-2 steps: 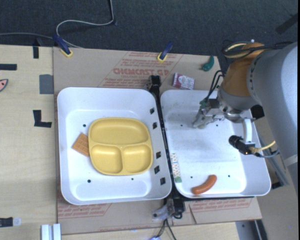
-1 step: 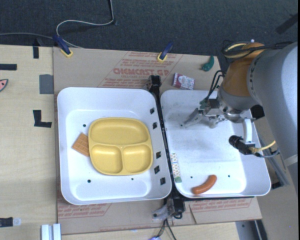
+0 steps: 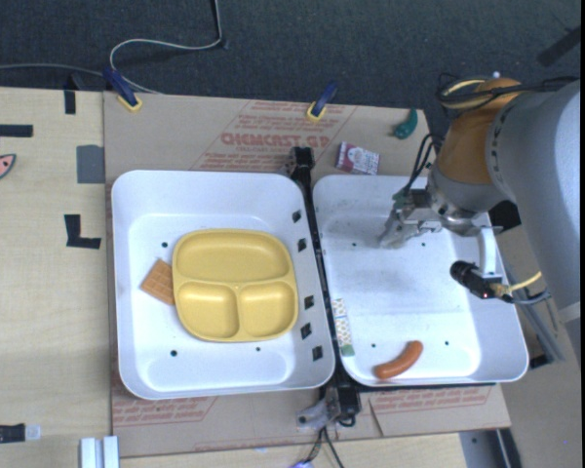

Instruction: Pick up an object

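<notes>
1. Camera view looks down at a slant on two shallow white bins set side by side on a sheet of cardboard (image 3: 263,130) that covers the bench.
2. The left bin (image 3: 136,203) holds a yellow plate (image 3: 236,284) with three compartments: one wide one along the far side and two smaller ones on the near side. The plate lies flat, about in the middle of the bin.
3. A tan cracker (image 3: 158,281) lies on the bin floor at the plate's left edge, partly tucked under the plate.
4. The right bin (image 3: 400,300) holds a sausage (image 3: 399,360), orange-brown and slightly curved. It lies on the floor near the bin's near wall, a little right of the middle, and nothing touches it.
5. The arm (image 3: 536,183) reaches in from the right, its orange band (image 3: 468,144) above the wrist sitting over the bin's far right corner.
6. The gripper (image 3: 394,233) points down and to the left over the far part of the right bin. Its fingers stand slightly apart with nothing between them, and they are well apart from the sausage.
7. A small printed packet (image 3: 357,158) lies on the cardboard just beyond the right bin's far wall, and a green clip (image 3: 406,123) lies farther right on the cardboard's far edge.
8. Two blue and yellow clamps (image 3: 123,87) hold the cardboard's far edge, one at the left corner and one nearer the middle.
</notes>
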You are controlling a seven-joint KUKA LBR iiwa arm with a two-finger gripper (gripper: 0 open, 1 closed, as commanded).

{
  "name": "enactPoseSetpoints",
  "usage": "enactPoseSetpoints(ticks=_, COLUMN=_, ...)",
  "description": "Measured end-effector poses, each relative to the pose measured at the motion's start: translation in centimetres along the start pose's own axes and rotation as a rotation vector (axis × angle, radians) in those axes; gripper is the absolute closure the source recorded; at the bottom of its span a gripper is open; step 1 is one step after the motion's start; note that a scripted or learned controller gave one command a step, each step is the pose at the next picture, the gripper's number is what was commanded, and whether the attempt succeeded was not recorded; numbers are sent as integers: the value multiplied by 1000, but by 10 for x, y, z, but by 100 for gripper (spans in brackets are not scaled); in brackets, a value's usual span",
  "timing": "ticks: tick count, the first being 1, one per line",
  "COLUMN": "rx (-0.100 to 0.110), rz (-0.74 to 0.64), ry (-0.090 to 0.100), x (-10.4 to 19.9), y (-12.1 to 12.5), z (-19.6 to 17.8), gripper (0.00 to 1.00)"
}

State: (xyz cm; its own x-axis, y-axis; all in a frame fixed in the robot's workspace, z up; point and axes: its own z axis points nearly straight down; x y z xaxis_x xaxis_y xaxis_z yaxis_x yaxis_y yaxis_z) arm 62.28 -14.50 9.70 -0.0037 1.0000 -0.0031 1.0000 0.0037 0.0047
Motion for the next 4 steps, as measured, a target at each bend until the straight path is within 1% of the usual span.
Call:
enactPoseSetpoints(ticks=1, rx=1, rz=0, ry=0, x=0, y=0, z=1, gripper=0)
enactPoseSetpoints(ticks=2, rx=2, rz=-1, ry=0, x=0, y=0, z=-9, gripper=100)
enactPoseSetpoints(ticks=3, rx=3, rz=-1, ry=-1, x=0, y=-1, z=-8, gripper=0)
enactPoseSetpoints(ticks=4, rx=4, rz=-1, ry=0, x=1, y=-1, z=-18, gripper=100)
